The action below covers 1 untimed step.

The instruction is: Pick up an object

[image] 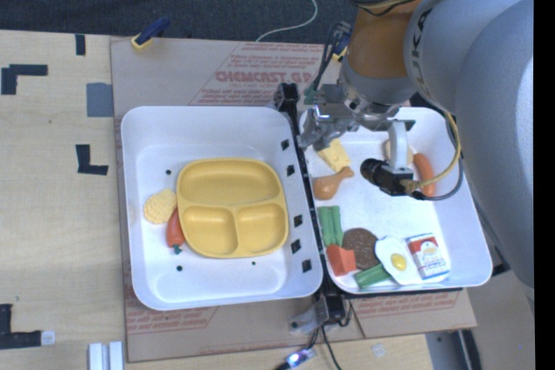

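Note:
My gripper [322,133] hangs over the upper left corner of the right bin [473,225], just above a yellow cheese wedge [334,157]. A tan chicken drumstick [330,182] lies right below the wedge. Nothing is visibly held. Further down the right bin lie a green vegetable strip [330,222], a brown patty [359,245], a red-orange piece [341,259], a fried egg [398,259] and a red and white carton [427,256]. An orange sausage [423,171] lies near the bin's right side, partly behind the arm's cable.
The left bin [143,143] holds a yellow divided plate [232,205], with a corn piece [159,206] and a small carrot [174,230] at its left. The arm's large grey body [486,56] covers the upper right. Black clips line the divider [299,217] between the bins.

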Motion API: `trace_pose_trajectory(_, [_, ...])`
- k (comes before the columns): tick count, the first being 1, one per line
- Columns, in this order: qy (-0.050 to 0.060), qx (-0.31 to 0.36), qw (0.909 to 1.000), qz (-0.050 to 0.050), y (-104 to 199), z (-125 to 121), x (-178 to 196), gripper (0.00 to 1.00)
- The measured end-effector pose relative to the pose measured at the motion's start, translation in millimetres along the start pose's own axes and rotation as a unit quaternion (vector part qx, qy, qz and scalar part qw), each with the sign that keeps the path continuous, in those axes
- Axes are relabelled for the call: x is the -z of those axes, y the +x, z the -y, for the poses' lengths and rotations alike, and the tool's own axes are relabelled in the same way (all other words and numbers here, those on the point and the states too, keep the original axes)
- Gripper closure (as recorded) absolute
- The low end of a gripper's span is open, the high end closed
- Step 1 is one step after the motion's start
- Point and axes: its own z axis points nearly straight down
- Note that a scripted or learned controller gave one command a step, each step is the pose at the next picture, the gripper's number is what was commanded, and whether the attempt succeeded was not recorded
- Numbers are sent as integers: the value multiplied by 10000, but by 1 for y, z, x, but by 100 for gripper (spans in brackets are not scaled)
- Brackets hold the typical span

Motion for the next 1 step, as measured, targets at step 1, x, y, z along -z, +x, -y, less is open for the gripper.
trace_pose_trajectory(1, [9,-3,10000,4,52,-27,-14,100])
